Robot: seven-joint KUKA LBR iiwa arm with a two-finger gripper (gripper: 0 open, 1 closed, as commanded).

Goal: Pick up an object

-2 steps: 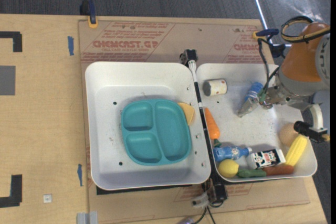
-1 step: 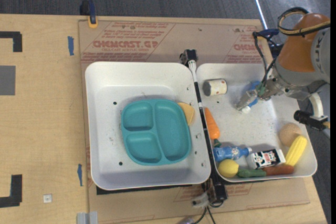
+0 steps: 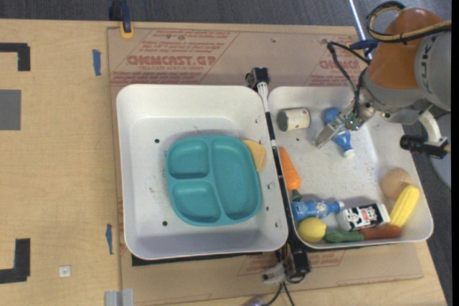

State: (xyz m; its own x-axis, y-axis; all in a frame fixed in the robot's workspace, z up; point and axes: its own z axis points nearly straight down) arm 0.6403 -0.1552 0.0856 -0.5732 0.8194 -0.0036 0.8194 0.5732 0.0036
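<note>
My gripper (image 3: 334, 131) hangs low over the upper middle of the right bin (image 3: 423, 226), with the arm coming in from the right. A small blue and white object (image 3: 345, 143) lies right beside it, and a blue piece (image 3: 330, 115) shows just behind it; whether either is held is unclear. A white cylinder (image 3: 293, 119) lies to the left of the gripper. An orange carrot (image 3: 288, 168) rests along the bin's left wall.
Along the right bin's front lie a blue bottle (image 3: 314, 209), a lemon (image 3: 312, 229), a small milk carton (image 3: 364, 215), a corn cob (image 3: 404, 205) and a tan ball (image 3: 396, 182). The left bin (image 3: 140, 111) holds a teal divided plate (image 3: 212, 180) with a yellow piece (image 3: 256, 153) at its edge.
</note>
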